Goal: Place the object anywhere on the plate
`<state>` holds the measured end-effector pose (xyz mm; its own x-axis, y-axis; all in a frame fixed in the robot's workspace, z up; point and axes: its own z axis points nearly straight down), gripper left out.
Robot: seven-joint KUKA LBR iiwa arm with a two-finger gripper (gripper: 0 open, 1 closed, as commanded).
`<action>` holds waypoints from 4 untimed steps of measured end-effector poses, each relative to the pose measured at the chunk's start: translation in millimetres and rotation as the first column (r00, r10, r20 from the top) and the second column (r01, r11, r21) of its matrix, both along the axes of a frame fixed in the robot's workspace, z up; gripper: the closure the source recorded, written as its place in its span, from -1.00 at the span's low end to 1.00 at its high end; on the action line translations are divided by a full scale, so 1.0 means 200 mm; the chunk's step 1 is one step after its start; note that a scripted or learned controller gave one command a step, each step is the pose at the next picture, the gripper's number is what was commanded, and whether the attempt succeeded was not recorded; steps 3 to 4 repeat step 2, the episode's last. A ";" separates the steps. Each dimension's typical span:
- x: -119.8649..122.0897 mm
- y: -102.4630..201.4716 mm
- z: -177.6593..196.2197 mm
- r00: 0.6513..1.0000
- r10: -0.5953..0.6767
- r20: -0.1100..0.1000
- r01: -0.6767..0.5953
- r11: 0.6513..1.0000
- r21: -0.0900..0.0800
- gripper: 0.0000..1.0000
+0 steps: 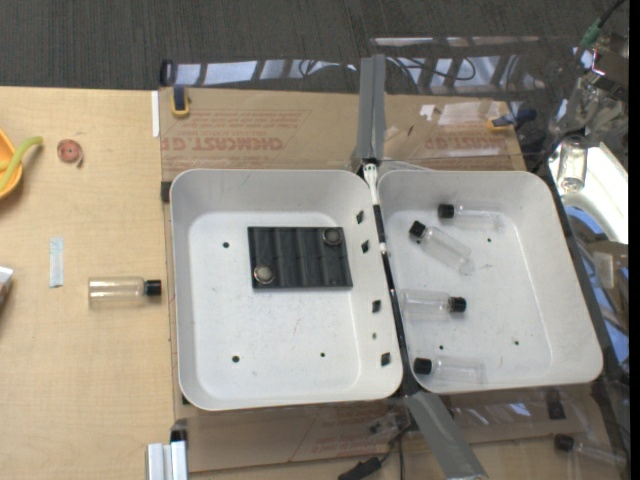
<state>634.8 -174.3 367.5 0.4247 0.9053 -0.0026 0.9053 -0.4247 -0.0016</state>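
A dark ridged plate (300, 256) lies flat in the left white bin (200, 368), a little behind its middle. Two small round items stand on the plate, one at its back right corner (332, 236) and one at its front left corner (263, 274). In the right white bin (560, 358) lie several clear vials with black caps: one at the back (462, 211), one slanted beside it (438, 243), one in the middle (435, 303) and one near the front edge (445, 370).
Another clear vial (125, 288) lies on the wooden table left of the bins, near a blue strip (56, 263), a small pink disc (68, 150) and an orange object (8, 168). Cables and gear (590, 78) crowd the back right. Cardboard lies under the bins.
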 end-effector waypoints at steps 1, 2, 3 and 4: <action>-0.44 0.49 -0.51 0.999 -0.034 -0.003 0.034 0.999 0.001 1.00; -0.77 0.83 -0.80 0.998 0.056 -0.004 -0.056 0.998 0.001 1.00; -0.77 0.83 -0.80 0.998 0.056 -0.004 -0.056 0.998 0.001 1.00; -0.77 0.83 -0.80 0.998 0.056 -0.004 -0.056 0.998 0.001 1.00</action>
